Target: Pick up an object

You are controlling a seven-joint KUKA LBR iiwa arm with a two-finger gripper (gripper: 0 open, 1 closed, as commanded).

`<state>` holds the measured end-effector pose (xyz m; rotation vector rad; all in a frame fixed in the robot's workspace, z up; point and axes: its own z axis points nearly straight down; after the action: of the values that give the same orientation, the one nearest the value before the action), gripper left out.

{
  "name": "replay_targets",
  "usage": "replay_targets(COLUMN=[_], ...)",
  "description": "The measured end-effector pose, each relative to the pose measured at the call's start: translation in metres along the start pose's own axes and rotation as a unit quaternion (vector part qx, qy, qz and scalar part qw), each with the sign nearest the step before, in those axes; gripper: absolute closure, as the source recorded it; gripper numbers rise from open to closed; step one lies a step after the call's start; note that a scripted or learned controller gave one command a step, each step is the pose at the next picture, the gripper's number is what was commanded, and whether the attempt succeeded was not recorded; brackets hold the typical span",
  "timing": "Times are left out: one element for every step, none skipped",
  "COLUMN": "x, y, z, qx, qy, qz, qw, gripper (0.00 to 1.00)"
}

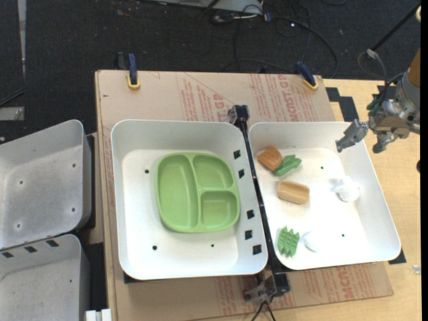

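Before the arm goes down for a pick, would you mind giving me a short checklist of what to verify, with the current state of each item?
1. Gripper carries nothing between its fingers: ok, and they stand apart.
2. Gripper is above a target: not ok; it hangs over the right bin's upper right edge, away from the objects.
3. Objects available in the right bin: ok; orange-brown block, tan block, green piece, white object.
4. Targets free-standing: tan block ok; orange-brown block not ok, the green piece lies against it.
5. Green divided tray sits in the left bin, out of the way: ok.
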<state>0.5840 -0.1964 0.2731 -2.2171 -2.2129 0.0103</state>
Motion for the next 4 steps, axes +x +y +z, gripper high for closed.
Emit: replay_targets(x=[0.001, 0.007, -0.002, -0.004], y=[0.002, 0.012, 0.010, 0.013], z=[-0.007, 0.047, 0.106, 0.148], qx=[-0.006, -0.004, -0.004, -0.005], qy=[-0.001, -0.001, -0.001, -0.001], qz=[-0.002, -0.003, 0.000, -0.001], qw=[1.0000, 1.0000, 1.0000, 1.0000], gripper=[0.00, 0.00, 0.00, 0.00])
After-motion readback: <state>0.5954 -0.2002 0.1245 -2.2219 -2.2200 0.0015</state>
